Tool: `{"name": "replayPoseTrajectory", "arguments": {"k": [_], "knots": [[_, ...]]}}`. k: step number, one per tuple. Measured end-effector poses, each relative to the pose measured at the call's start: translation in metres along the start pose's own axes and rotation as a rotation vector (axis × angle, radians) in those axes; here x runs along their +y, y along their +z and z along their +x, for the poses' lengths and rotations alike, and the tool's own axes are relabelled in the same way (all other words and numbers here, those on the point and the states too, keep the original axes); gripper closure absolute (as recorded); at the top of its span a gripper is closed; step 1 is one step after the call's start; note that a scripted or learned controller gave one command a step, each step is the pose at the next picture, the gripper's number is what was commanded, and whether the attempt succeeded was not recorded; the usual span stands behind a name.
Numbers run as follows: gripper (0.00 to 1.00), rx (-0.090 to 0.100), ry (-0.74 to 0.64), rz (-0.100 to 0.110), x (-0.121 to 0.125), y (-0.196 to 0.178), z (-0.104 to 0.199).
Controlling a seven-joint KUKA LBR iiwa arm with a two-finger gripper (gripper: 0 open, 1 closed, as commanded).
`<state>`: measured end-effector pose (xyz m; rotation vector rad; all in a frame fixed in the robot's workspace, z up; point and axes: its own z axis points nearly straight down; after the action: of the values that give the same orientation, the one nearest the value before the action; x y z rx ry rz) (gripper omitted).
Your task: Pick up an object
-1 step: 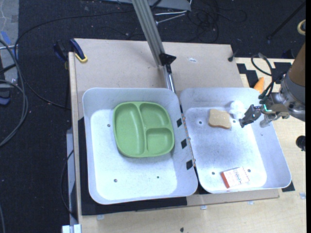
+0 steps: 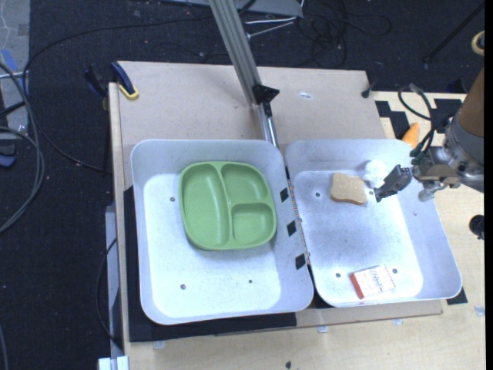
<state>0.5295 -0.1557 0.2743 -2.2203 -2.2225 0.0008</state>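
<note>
A: Which step are we at?

B: The approach, I'd judge. The gripper hangs over the right bin, reaching in from the right, and nothing sits between its tips.

A: Open or closed?

B: I cannot tell. The dark tip reads as 1 blurred shape at this slant.

A: What is there to pick?

B: 3 candidates in that bin. A tan slice of bread or sponge lies just ahead of the tip, on the far side from the wrist. A small white lump sits just up-frame of the tip, close to touching it, though I can't confirm contact. A red and white packet lies well down-frame of the tip, near the bin's front edge.

A: And the other bin?

B: The left bin holds a green divided plate with 3 compartments, well beyond the tan slice.

A: So the next move?

B: Probably the tan slice, being nearest. The tip looks to be short of it, so it would need to shift further ahead until centred over the slice, drop to the bin floor with the tips spread either side, then close. The slice looks soft and low, so a shallow descent risks skimming over it.
</note>
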Motion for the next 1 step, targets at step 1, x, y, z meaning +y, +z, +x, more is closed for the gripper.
{"name": "replayPoseTrajectory", "arguments": {"k": [1], "knots": [[0.00,0.001,0.002,0.004,0.0039,0.0445,-0.0027]]}}
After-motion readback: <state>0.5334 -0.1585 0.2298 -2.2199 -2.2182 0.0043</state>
